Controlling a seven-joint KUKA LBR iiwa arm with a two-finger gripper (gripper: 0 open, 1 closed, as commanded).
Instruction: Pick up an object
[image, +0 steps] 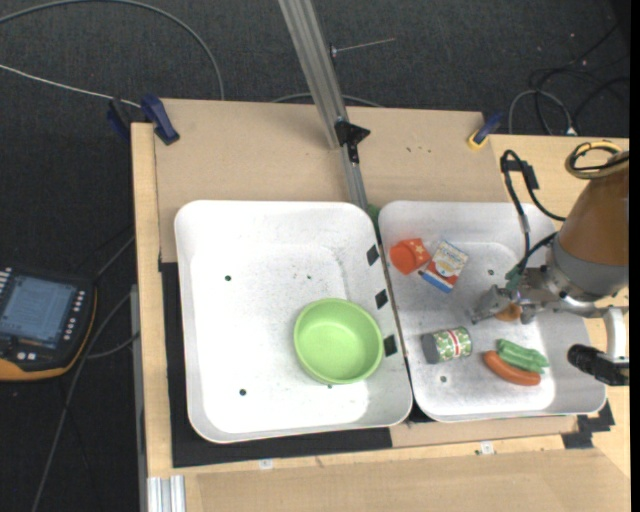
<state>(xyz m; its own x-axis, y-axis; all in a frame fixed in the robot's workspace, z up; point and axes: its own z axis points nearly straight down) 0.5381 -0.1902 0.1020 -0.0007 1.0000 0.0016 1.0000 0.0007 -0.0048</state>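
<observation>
Pincer (497, 305), its opening impossible to tell, hangs in the right bin (480, 400) above the can (447, 345); carrot (512, 364) and carton (443, 264) lie close, so a descent may nudge neighbours aside.

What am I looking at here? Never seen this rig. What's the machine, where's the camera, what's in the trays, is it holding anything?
One fixed camera looks down at a slant on a bench with two shallow white bins. The grey robot arm with an orange band reaches in from the right; its two-finger gripper hangs over the right white bin. I cannot tell whether it grips anything. The left white bin holds a round light-green plastic bowl. The right one holds an orange-red cup-like object, a small white printed packet, a small can with a green and red label, and an orange and green toy vegetable.
</observation>
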